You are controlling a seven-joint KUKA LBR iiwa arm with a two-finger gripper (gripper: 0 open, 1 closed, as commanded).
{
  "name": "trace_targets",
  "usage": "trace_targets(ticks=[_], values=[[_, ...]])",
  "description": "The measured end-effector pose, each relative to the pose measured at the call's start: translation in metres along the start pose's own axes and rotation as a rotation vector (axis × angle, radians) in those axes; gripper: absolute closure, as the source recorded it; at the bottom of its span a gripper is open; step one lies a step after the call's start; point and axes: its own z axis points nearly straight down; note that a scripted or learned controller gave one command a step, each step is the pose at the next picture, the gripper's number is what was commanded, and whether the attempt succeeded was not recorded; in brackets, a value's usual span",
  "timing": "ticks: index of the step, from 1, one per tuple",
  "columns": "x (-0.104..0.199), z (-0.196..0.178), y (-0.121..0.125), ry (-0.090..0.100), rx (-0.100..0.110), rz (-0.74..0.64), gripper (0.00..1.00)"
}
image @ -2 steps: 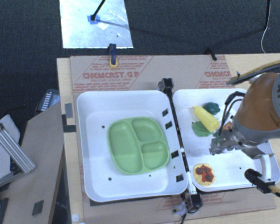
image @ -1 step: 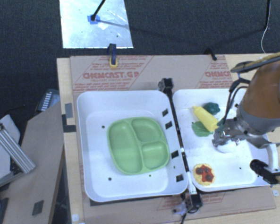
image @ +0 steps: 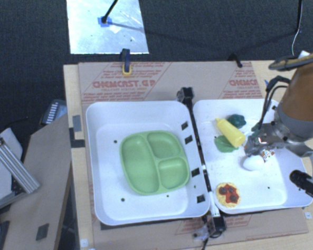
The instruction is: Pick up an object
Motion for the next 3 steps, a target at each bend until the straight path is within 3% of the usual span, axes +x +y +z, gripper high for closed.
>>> trace_targets(ticks=[1,3], values=[[-0.001,-0.052,0.012,0.000,-0.001,-0.001,1.00],[0.104,-0.031,0.045,0.002,0.004,-0.006,1.00]])
